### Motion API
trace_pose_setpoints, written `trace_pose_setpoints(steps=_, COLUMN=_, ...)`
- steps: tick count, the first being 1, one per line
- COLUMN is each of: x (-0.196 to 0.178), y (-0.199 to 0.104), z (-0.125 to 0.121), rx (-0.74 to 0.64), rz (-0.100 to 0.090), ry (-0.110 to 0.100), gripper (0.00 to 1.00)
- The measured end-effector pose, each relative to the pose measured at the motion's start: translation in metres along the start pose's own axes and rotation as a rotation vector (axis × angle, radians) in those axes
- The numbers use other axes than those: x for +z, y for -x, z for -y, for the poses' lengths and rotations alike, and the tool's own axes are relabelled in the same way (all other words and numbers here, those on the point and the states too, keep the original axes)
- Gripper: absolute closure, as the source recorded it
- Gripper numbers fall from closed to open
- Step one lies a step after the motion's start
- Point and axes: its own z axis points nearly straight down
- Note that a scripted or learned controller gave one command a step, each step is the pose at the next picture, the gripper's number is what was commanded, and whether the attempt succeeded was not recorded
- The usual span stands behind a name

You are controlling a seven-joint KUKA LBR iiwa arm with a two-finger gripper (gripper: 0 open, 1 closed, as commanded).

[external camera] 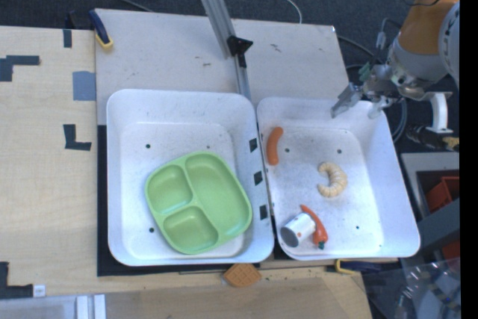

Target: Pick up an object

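The right bin (373, 160) holds an orange sausage (274, 145) near its left wall, a pale croissant (332, 179) in the middle, a small white cup (297, 229) lying on its side at the front, and an orange carrot (315, 225) touching the cup. My gripper (357, 101) hangs over the bin's back right corner, above and apart from all of these. Its fingers (343, 101) stand spread with nothing between them.
The left bin (127, 160) carries a green divided plate (197, 202). A slanted metal pole (216, 0) crosses the bench behind the bins. A blue and yellow clamp (100, 29) sits at the back left. A tan waffle piece (240, 276) lies in front of the bins.
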Motion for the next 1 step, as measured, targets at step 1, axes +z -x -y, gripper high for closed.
trace_pose_setpoints(steps=1, x=0.0000, y=0.0001, z=0.0000, rx=0.000, rz=0.000, ry=0.000, gripper=0.00)
